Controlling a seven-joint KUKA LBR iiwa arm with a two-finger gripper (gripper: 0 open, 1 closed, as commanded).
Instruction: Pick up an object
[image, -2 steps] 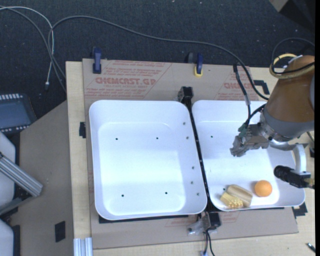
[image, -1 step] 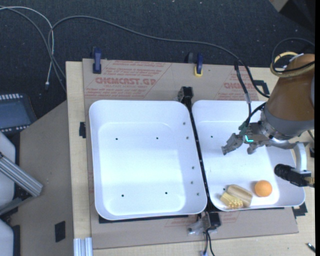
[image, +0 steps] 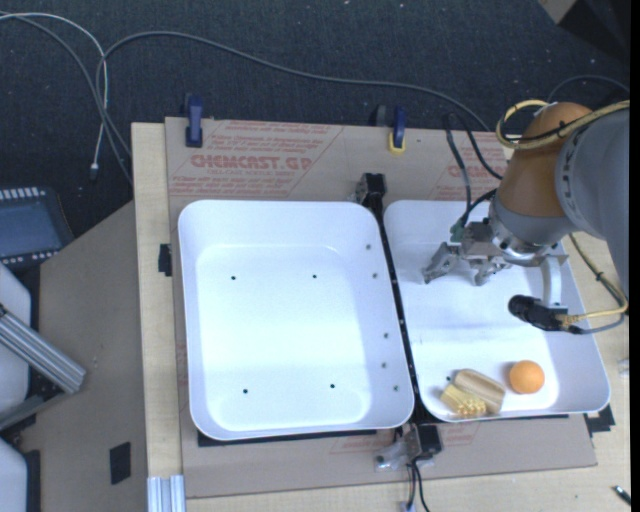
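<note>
Hovering over the upper part of the right bin (image: 590, 395), the gripper (image: 462, 268) hung from the arm (image: 560, 170) that entered at the right of the frame. Its fingers appeared spread, with nothing between them, and they pointed toward the frame's left.

Two candidates lay in the lower part of that bin, well apart from the gripper and below it in the picture. The ball (image: 526, 377), orange and round, sat toward the lower right. The corn (image: 471, 392), a pale piece with yellow kernels at one end, lay just to the ball's left, near the bin's lower rim. Its long axis ran from upper right to lower left at a shallow slant.

The corn lay almost straight down the frame from the gripper, the ball down and to the right. A move toward either would likely call for travel toward the bottom of the frame and then a descent. The left bin (image: 190, 300) stood beside the right one.
</note>
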